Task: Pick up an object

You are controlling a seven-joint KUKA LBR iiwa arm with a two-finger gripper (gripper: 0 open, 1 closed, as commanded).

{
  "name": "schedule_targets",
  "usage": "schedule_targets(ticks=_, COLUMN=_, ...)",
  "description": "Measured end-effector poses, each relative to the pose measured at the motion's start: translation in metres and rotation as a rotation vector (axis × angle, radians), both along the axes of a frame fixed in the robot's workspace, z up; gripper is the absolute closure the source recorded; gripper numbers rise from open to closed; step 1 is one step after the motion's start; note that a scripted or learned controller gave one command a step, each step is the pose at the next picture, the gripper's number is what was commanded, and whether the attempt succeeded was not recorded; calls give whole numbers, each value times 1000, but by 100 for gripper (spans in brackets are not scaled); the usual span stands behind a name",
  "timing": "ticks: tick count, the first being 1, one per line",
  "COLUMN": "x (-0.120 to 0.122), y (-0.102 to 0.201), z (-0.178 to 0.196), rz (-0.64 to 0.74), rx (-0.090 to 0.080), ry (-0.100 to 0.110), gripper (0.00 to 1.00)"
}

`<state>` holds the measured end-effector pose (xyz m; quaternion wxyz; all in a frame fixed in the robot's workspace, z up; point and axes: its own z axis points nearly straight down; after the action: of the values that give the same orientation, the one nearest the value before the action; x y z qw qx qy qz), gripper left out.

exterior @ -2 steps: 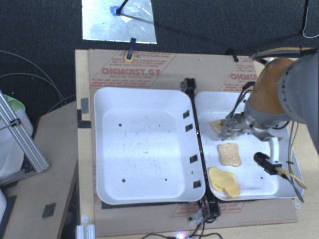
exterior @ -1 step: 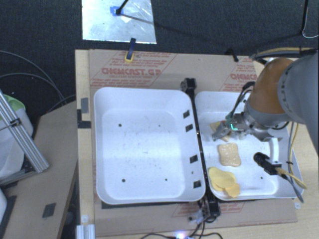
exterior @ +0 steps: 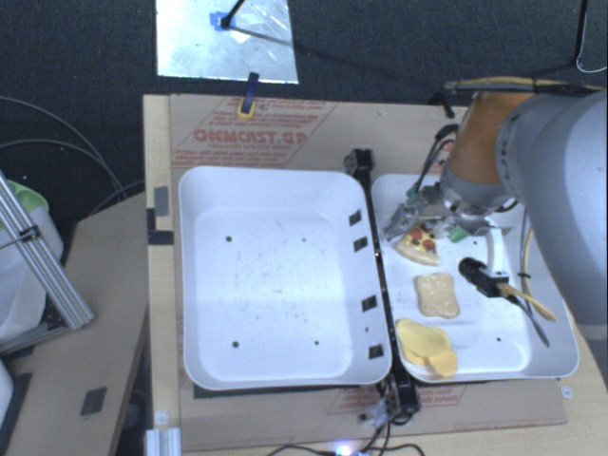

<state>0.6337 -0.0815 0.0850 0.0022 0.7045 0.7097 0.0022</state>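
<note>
Pizza slice [exterior: 417,247] lies near the right bin's [exterior: 494,342] far left corner, long axis roughly parallel to the far edge. Gripper [exterior: 410,218] sits just beyond it; whether it is open or closed cannot be determined.

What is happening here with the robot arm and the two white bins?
The grey arm reaches in from the right, and its gripper is low over the far part of the right bin, just beside a toy pizza slice. Whether it grips anything cannot be told; the slice seems to lie on the bin floor. A tan toast-like piece and a yellow piece lie nearer the front of the same bin, apart from the gripper.
</note>
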Motion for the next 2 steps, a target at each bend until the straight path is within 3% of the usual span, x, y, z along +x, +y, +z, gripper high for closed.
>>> schedule_targets(ticks=1, x=-151, y=54, z=104, rz=-2, rx=4, ry=4, gripper=0)
schedule_targets(ticks=2, x=-78, y=111, z=159, rz=4, rx=2, ry=-5, gripper=0)
